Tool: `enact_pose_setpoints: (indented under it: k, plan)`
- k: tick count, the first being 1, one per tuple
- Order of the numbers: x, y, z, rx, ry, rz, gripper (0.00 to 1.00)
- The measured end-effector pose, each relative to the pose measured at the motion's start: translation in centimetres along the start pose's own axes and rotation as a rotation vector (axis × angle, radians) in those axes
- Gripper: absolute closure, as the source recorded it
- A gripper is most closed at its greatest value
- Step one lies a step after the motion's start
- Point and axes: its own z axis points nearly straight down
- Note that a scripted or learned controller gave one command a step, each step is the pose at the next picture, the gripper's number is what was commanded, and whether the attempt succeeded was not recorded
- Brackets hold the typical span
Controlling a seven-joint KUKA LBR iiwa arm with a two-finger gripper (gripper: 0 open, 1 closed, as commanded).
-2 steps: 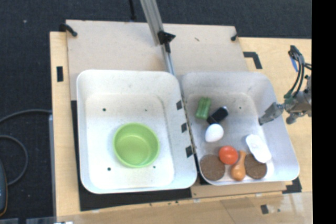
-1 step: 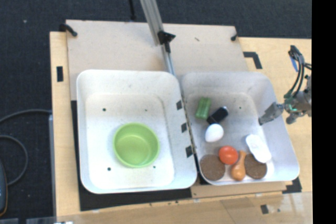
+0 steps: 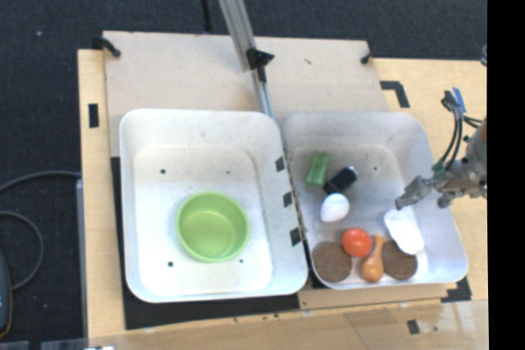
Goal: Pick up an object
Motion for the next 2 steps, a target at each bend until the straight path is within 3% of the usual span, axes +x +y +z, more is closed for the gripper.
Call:
enact_pose_setpoints:
  k: [2]
  plan:
    - [0.1,0.9,9.8,-0.005,-0.001,0.001,0.00]
